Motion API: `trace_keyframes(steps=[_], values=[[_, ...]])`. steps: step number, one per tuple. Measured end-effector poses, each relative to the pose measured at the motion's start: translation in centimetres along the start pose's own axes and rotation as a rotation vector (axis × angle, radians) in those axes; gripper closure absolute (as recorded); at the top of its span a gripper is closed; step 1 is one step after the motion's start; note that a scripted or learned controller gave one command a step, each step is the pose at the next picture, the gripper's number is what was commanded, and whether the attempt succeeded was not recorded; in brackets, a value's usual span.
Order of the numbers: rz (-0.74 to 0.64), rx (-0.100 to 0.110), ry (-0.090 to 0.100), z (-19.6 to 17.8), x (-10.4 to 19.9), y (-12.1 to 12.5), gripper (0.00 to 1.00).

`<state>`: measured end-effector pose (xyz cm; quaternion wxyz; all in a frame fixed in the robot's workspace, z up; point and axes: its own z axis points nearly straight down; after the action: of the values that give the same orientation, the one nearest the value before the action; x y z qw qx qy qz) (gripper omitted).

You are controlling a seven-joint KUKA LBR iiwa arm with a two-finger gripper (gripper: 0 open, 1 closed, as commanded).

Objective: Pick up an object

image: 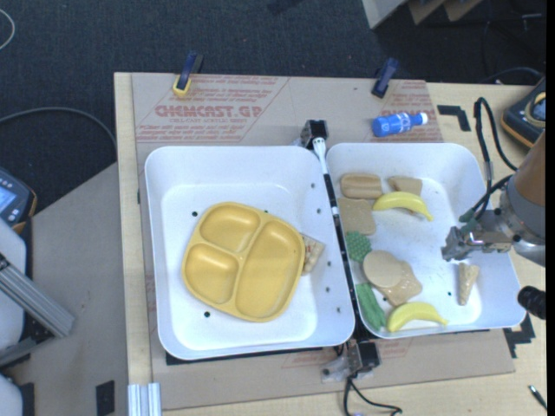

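The tool (464,248) hangs low in the right bin (451,159), grip state unreadable, just above a tan cone (467,282) by the wall, so closing there risks a glancing miss.

Pretty even, soft overhead light, no harsh glare. The two white bins (165,232) come out bright, almost washed out, while the dark floor (104,24) stays dim. Shadows are faint. Whole frame's a bit soft and grainy, low-res.
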<state>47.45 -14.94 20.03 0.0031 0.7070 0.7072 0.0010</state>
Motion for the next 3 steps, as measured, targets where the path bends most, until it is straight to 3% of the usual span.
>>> trace_keyframes(steps=[1, 3], values=[[-0.001, 0.002, 0.001, -2.5, 0.0, 0.1, 1.0], [-0.005, 0.009, 0.005, -1.2, 9.3, 1.1, 1.0]])
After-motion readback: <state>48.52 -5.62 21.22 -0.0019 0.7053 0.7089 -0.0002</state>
